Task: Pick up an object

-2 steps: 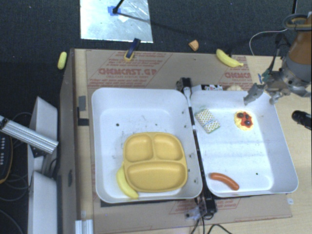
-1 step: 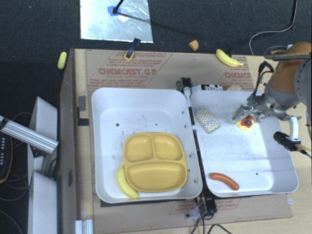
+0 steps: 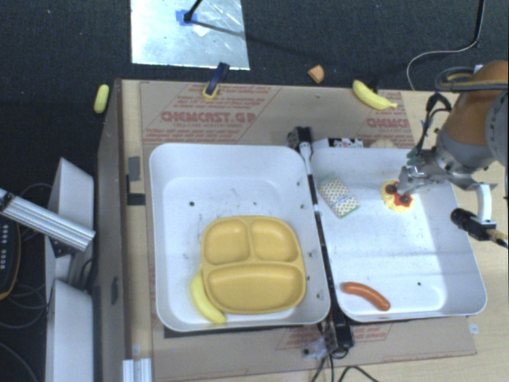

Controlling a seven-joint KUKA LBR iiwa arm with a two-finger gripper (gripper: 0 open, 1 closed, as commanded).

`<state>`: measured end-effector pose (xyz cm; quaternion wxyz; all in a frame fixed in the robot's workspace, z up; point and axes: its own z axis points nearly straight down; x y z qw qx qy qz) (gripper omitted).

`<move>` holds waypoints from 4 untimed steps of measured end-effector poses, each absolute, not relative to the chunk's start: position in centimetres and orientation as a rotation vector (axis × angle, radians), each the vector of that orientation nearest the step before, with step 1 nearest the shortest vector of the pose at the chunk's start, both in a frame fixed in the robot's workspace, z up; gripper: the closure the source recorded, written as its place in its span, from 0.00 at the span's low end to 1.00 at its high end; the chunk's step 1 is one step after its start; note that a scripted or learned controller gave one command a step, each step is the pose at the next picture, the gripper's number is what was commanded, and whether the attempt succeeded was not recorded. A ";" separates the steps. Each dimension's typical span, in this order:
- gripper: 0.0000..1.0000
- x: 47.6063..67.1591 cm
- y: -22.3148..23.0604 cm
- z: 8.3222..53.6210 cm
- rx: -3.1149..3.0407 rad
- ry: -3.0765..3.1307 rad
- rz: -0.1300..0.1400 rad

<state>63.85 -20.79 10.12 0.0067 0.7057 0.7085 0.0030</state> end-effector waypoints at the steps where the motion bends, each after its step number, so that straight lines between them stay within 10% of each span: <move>1: 1.00 58.7 -20.7 17.7 2.217 2.219 0.003; 2: 1.00 61.2 -20.6 17.9 2.216 2.224 0.003; 3: 1.00 58.7 -20.7 20.9 2.217 2.221 0.002; 4: 1.00 62.4 -20.6 20.2 2.215 2.224 0.003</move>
